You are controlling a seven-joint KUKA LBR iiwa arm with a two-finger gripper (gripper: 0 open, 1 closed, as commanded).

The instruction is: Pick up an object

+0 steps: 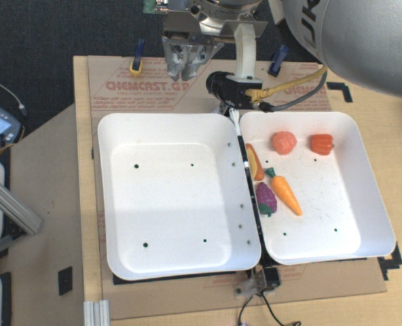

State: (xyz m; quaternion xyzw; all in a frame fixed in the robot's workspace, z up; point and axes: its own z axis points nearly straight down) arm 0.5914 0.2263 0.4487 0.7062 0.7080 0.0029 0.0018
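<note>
Several toy foods lie in the right bin [361,202]. A pink-red round fruit [283,142] and a red pepper [321,143] sit near its far side. An orange carrot [286,194] with a green top lies in the middle, and a purple piece [265,199] touches it on the left. A long orange-yellow piece [255,162] rests against the bin's left wall. My gripper [186,68] hangs high over the cardboard behind the left bin [119,202], far from all of them. It is open, with nothing between its fingers.
The two bins touch along a shared wall in the middle. A cardboard sheet [119,87] with red print lies under them, held by blue clamps [137,58] at the back. The arm's grey body fills the upper right.
</note>
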